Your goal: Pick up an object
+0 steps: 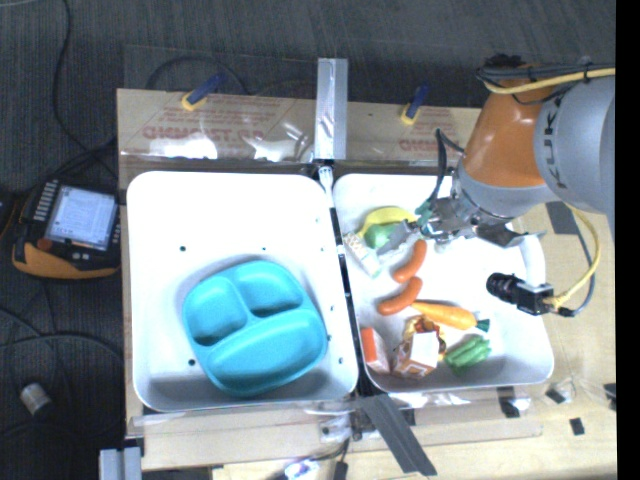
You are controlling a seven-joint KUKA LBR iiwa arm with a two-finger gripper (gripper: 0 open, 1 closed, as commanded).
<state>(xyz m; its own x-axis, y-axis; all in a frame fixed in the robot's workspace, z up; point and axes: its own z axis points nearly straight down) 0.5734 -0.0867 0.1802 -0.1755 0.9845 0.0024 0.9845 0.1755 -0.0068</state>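
Nearest the camera, along the lower edge of the right bin (540, 363), a brown carton (418, 353), a green toy (466, 351) and a small red piece (369, 343) are seen close together. Just above them an orange carrot (445, 315) lies across the bin, and above that two red sausages (400, 294) are set one after the other toward the frame's centre. In the lower left bin (160, 208) a blue divided tray (254, 323) is resting. Farther up, a yellow and green fruit (382, 226) is seen beside a white packet (358, 252). The gripper (432, 224) is held just right of the fruit; whether anything is pinched cannot be told. The arm (520, 148) enters at the upper right.
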